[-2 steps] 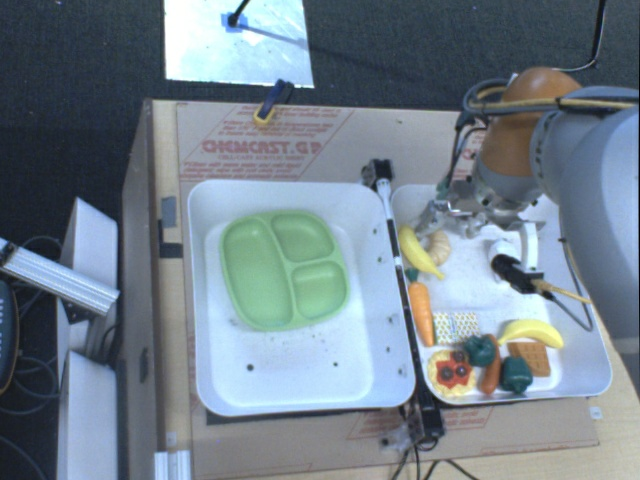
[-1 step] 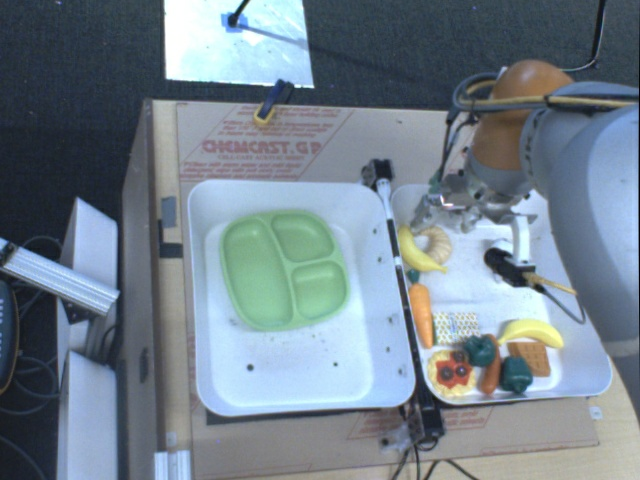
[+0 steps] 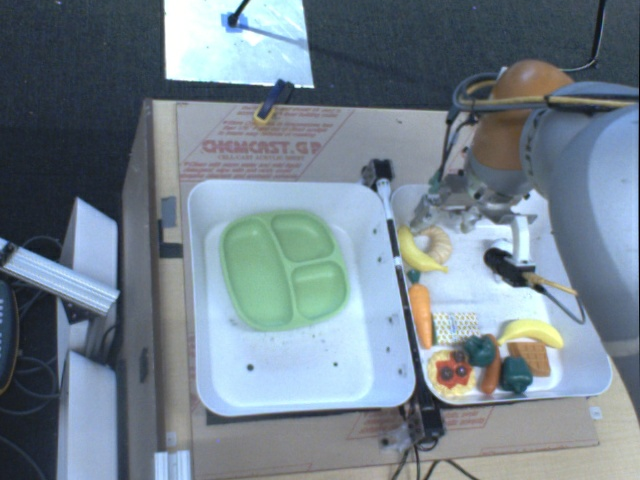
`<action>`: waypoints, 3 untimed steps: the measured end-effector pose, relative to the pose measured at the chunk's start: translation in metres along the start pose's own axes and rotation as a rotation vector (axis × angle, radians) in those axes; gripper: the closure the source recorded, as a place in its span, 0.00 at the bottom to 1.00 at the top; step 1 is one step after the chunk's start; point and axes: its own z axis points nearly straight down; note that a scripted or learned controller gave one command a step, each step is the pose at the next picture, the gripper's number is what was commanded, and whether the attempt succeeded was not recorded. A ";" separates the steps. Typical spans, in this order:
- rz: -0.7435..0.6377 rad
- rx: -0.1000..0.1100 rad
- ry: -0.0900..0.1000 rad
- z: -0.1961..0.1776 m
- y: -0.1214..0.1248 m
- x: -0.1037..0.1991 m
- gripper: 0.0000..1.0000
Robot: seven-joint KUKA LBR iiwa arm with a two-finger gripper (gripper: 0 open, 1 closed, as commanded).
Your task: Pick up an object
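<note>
My gripper [image 3: 445, 218] hangs over the back of the right bin [image 3: 590, 368], its fingers spread apart with nothing between them. Just below it lies a pale croissant [image 3: 440, 243], touching a yellow banana [image 3: 416, 252] on its left. An orange carrot [image 3: 421, 313] lies along the bin's left wall. Nearer the front are a patterned cracker [image 3: 455, 325], a second banana [image 3: 530, 331], a toast slice [image 3: 537, 359], a green pepper [image 3: 480, 349], another green piece [image 3: 516, 373] and a yellow pizza slice [image 3: 450, 373].
The left bin [image 3: 300, 388] holds a green divided plate [image 3: 285, 268]. The two bins meet at a ridge [image 3: 398, 278]. The grey arm with its orange band [image 3: 520, 88] reaches in from the right above the right bin's back corner.
</note>
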 end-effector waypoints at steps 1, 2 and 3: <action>0.002 -0.001 0.003 0.000 0.000 -0.001 0.00; 0.001 -0.001 0.003 0.000 0.000 -0.001 0.00; 0.000 -0.001 0.003 0.000 0.000 0.000 0.00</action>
